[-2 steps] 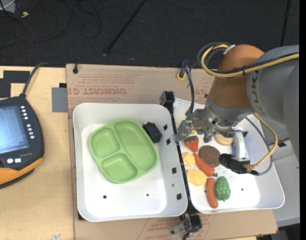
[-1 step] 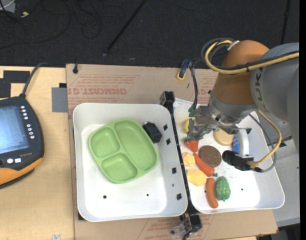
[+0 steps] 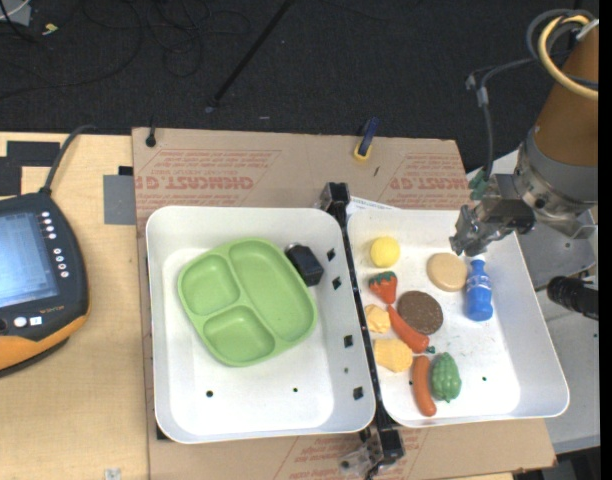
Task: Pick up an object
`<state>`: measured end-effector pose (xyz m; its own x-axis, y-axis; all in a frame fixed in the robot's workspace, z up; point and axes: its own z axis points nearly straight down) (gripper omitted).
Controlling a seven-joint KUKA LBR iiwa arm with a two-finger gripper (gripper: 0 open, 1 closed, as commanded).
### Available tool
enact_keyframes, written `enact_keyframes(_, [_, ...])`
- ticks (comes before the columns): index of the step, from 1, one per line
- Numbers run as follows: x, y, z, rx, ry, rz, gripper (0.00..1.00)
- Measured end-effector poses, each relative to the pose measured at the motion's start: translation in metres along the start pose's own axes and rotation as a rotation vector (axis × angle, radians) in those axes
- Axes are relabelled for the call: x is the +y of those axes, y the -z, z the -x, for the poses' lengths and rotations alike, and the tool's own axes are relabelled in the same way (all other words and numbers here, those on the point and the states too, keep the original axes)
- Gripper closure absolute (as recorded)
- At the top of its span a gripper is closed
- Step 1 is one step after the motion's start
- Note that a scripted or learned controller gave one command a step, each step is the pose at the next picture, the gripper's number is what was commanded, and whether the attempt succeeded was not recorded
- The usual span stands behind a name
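Observation:
The right bin point(image 3: 531, 368) holds several toy foods. Among them are a yellow lemon point(image 3: 385, 251), a tan round biscuit point(image 3: 447, 271), a blue bottle point(image 3: 478, 293) and a brown round cookie point(image 3: 421, 311). A red sausage point(image 3: 423, 388) and a green bumpy piece point(image 3: 445, 376) lie near the front. My gripper point(image 3: 471, 236) hangs over the bin's far right part, just above and behind the tan biscuit and the blue bottle. I see nothing held in it.
The left bin point(image 3: 176, 388) carries a green divided plate point(image 3: 246, 300) and a small black object point(image 3: 304, 263) at the plate's far right edge. A tablet-like pendant point(image 3: 26, 278) lies on the bench at far left. A strawberry point(image 3: 384, 286) and orange pieces point(image 3: 394, 353) lie near the divider.

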<state>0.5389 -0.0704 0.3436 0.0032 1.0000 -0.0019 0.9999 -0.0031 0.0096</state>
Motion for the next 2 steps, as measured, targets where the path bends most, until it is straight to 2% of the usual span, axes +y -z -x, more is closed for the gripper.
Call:
enact_keyframes(1, [-0.065, 0.076, -0.028, 0.003, 0.006, -0.007, 1.00])
enact_keyframes(2, [-0.062, 0.103, -0.107, 0.003, 0.012, -0.010, 1.00])
